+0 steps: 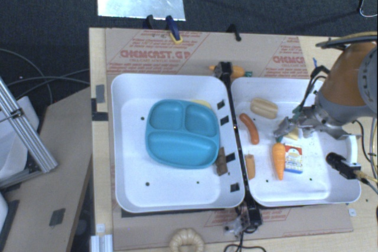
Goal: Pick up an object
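On the cardboard-covered bench (147,50), the left bin (127,127) holds a blue divided plate (180,133), while in the right bin (319,189) sausage (250,128), bun (264,107), carrot (279,159) and small carton (293,158) lie ungrasped, the gripper (283,130) poised just above the carton, its state impossible to tell.

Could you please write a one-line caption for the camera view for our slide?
Gripper over right bin by carrot, box; blue tray in left bin.

One fixed camera looks down on me at a slant from above the bench (195,47), far enough back to take in both white bins (127,186) whole; my arm (354,88) enters from its right.
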Robot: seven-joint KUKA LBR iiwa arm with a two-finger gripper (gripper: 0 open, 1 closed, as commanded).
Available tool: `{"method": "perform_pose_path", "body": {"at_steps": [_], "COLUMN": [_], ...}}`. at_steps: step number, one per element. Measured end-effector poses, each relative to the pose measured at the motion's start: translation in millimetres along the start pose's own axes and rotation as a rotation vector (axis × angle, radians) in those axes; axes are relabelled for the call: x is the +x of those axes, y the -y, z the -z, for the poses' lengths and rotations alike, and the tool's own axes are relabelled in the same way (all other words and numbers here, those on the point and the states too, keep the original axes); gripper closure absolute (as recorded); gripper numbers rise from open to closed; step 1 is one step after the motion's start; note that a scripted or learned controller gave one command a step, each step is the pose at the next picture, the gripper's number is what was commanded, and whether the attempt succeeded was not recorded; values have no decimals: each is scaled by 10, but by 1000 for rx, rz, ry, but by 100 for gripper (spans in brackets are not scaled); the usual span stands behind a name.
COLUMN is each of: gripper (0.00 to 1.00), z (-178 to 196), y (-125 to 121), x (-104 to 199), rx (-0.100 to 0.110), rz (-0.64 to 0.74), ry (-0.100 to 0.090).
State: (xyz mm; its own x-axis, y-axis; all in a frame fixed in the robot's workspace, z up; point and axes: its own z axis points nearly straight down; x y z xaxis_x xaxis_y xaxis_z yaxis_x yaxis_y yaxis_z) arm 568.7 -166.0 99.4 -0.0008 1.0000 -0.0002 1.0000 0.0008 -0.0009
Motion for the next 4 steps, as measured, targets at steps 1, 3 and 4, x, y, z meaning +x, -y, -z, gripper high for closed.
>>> {"method": "perform_pose_path", "body": {"at_steps": [1,3,4], "gripper": [0,100,100], "z": [-147,588,1044], "y": [-8,-78,-112], "x": [2,17,-56], "rx": [-1,-7,-5], "rz": [0,3,3], "ry": [0,1,1]}}
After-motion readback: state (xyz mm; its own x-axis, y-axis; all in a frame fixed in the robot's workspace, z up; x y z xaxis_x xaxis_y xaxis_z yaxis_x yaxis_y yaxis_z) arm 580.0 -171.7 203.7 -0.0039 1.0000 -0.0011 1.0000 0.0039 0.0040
